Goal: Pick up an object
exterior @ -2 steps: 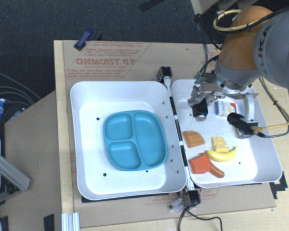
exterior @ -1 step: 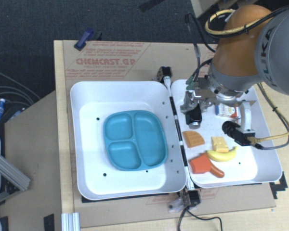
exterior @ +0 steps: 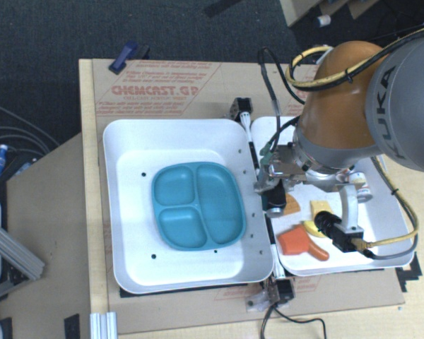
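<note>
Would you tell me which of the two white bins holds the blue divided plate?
The left bin holds the blue divided plate. The right bin, under the arm, has small orange and yellow items instead.

2 white bins (exterior: 120, 189) are sitting side by side, holding 1 blue divided plate (exterior: 198, 205), 1 orange toy (exterior: 300, 242).

orange toy (exterior: 302, 241), yellow piece (exterior: 314, 227), right bin (exterior: 389, 256)

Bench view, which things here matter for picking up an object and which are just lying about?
For the job:
tool
right bin
orange piece
yellow piece

Lying about:
left bin
blue divided plate
blue clip
cables
</note>
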